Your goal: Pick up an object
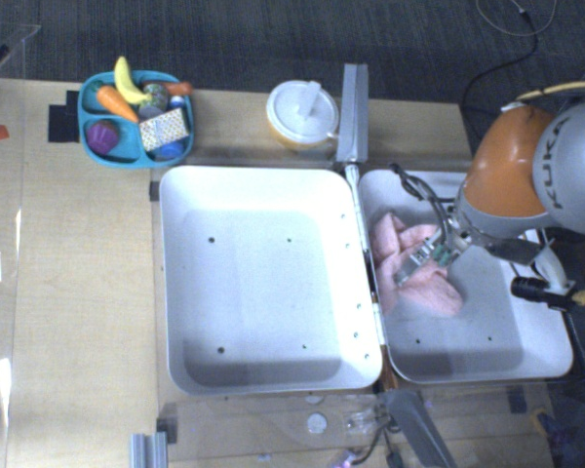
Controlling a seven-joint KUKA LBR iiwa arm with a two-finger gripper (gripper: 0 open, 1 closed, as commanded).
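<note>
A pale pink soft object (409,266), crumpled like cloth or a plush, lies in the left half of the right bin (487,344). My gripper (421,259) reaches in from the right, under the orange wrist band, and sits right on top of the pink object. The fingers press down into the pink folds, which hide their tips.
The left bin (263,281) sits next to the right one, parted by a metal rail. Behind the bins stand a blue tray (135,117) of toy food and a white lidded cup (302,113). Cables run along the right bin's far side.
</note>
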